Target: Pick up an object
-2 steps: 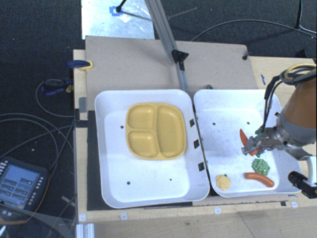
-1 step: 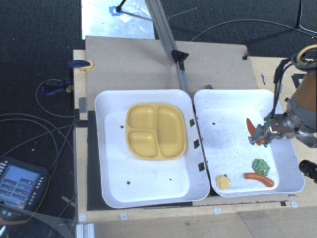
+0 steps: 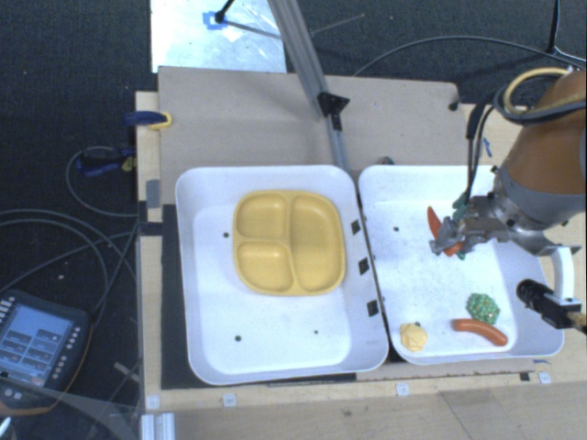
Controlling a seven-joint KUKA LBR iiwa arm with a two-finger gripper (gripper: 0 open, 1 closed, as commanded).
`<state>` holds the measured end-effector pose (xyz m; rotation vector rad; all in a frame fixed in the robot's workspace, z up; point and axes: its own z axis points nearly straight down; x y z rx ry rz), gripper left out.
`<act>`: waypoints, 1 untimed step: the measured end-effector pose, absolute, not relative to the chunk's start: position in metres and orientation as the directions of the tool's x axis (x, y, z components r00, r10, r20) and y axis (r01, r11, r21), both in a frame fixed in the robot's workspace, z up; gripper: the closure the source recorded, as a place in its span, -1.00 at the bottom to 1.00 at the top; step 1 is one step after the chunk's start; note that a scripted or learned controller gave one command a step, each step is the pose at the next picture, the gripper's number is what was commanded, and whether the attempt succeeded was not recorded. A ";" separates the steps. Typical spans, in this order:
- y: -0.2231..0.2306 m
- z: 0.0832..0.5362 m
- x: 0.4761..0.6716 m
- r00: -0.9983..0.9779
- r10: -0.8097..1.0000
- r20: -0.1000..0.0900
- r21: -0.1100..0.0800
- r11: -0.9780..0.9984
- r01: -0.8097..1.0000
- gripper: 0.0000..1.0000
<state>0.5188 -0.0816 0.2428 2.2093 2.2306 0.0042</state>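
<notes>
My gripper [image 3: 452, 239] is low over the middle of the right bin [image 3: 394, 200], reaching in from the right. A small red-orange object [image 3: 432, 218] lies right at the gripper's tip, sticking out on its upper left, with a bit of red also showing under the tip. I cannot tell whether the object rests on the bin floor or is lifted. Near the bin's front sit a green broccoli-like piece [image 3: 482, 306], an orange sausage-shaped piece [image 3: 479, 331] and a small yellow piece [image 3: 414, 336].
The left bin [image 3: 211, 319] holds a yellow divided plate [image 3: 289, 243]. A grey pole [image 3: 303, 49] slants across the back of the bench. Black cables [image 3: 472, 145] hang from the arm over the right bin's far edge.
</notes>
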 end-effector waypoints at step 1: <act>-0.041 0.233 0.544 -0.010 1.000 0.000 0.003 0.010 1.000 1.00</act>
